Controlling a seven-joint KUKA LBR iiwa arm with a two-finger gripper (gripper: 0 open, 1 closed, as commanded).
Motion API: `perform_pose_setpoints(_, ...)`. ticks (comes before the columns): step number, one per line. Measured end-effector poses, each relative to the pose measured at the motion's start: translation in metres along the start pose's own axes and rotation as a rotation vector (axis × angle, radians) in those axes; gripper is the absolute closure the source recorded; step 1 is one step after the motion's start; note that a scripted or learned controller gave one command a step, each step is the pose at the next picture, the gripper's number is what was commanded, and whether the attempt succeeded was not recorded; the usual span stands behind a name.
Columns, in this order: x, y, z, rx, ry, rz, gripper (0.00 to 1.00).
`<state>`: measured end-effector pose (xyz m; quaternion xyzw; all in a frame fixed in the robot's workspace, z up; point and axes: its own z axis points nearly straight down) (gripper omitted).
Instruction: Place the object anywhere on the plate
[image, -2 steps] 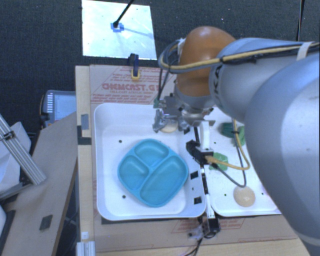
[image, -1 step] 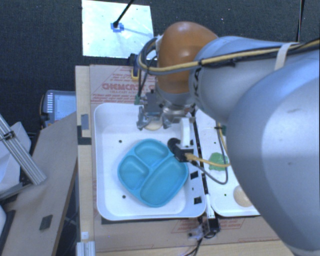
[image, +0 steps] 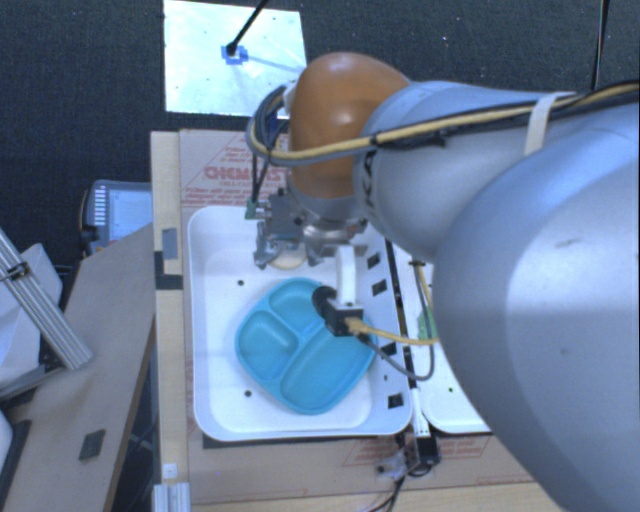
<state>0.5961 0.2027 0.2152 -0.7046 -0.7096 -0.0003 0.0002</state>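
Two shallow white bins are sitting side by side on the desk (image: 110, 300). The left bin (image: 215, 400) is lying open to the camera, while the right bin (image: 455, 418) is showing just a corner under the arm. A cardboard sheet (image: 215, 170) with red print is lying beneath the left bin and sticking out past its far edge.

The left bin is holding a blue plate (image: 290, 350) with divided compartments. The plate is lying flat in the middle and near part of the bin, with one larger section towards the near side and smaller ones further in. A small pale, rounded object (image: 288, 262) is resting on the bin floor just beyond the plate's far edge, off the plate and apart from its rim.

The grey arm (image: 540, 250) is reaching in from the right and crossing over the right bin. Its orange band (image: 335, 110) is bulging above the wrist, which is pointing down into the far part of the left bin. The gripper (image: 272, 250) is hanging right at the pale object, partly covering it from above; how far it is spread, and whether it is gripping the object, I cannot tell. A yellow cable (image: 400, 338) is trailing from the wrist, and its black end is overlapping the plate's right edge.
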Motion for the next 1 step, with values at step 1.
perform_pose_setpoints(1, -0.0013, 0.0004, 0.0000, 0.000, 0.000, 0.002, 0.00)
